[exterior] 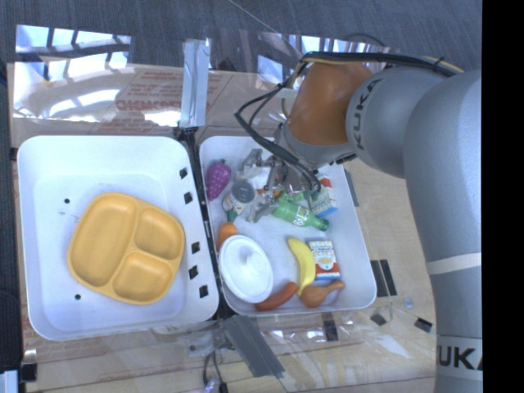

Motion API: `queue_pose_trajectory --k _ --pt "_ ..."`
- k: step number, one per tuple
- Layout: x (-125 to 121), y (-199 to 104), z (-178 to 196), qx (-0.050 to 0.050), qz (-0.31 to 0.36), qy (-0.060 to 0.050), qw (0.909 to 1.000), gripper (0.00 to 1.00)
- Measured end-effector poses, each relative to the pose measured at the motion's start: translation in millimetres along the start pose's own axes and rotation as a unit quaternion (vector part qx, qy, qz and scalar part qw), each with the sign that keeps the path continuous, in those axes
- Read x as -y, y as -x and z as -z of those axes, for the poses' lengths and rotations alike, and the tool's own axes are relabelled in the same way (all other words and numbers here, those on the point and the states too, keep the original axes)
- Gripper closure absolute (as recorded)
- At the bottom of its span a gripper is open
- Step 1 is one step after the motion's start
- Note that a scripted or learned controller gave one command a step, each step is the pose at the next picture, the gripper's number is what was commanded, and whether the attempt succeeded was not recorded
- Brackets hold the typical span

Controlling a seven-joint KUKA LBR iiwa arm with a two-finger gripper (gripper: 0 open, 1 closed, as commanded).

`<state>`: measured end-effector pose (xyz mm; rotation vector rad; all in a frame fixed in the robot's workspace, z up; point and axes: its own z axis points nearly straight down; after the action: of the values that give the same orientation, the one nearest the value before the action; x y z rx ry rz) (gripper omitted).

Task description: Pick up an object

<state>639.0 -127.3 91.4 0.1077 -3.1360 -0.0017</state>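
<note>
Green bottle (300,213) lies at 12 o'clock of the banana (300,262) in the crowded right bin (360,256), gripper (274,188) low at its 10 o'clock, grip state indeterminate; risk: close neighbours get nudged or pinched, spoiling the pick.

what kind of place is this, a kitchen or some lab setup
Most likely a robot lab's grasping bench, not a kitchen. A grey KUKA arm reaches over two shallow white bins: the right bin holds toy food such as a banana and grapes, the left bin a yellow divided tray.
</note>
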Motion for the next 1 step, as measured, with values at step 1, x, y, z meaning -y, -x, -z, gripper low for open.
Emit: queue_pose_trajectory --k 1 --pt "-2.2 2.8 13.0 0.003 0.004 -0.001 1.0 1.0"
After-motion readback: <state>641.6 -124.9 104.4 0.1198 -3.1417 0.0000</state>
